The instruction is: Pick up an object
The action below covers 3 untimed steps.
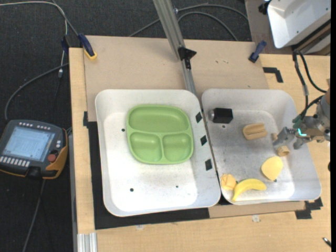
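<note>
Grey metal jaws (286, 139) hang low at the right bin's (294, 105) far edge; whether they are parted I cannot tell. A small tan piece (283, 150) sits just below them, with a yellow slice (272, 168), banana (249, 187) and brown block (254, 131) nearby.

Robot lab: teach pendant (31, 148), clamped bench (157, 62).

Tan wooden bench (142, 62) stands on dark carpet (31, 62) strewn with cables (37, 14).
</note>
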Available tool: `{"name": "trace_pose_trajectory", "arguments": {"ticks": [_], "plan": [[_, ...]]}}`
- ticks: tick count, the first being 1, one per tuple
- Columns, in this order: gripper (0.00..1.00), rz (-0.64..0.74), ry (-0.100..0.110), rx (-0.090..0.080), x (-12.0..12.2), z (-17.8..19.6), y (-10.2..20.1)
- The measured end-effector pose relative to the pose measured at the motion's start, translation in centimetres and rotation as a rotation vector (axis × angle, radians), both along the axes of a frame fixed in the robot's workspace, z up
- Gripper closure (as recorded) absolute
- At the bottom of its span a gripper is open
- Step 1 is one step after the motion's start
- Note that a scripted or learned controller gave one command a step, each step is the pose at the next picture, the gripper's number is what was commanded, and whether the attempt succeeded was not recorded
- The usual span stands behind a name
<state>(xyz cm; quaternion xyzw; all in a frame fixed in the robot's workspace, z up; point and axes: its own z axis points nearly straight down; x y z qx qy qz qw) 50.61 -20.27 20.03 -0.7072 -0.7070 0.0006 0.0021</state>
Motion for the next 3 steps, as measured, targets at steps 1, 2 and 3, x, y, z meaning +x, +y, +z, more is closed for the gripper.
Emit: {"name": "trace_pose_trajectory", "arguments": {"ticks": [1,2,3], "plan": [[0.00,0.001,-0.003,-0.001,0.1,0.1,0.0],[0.00,-0.001,0.003,0.001,-0.7,-4.8,-0.7],[0.00,-0.001,0.002,0.001,-0.9,-9.2,-1.1]]}}
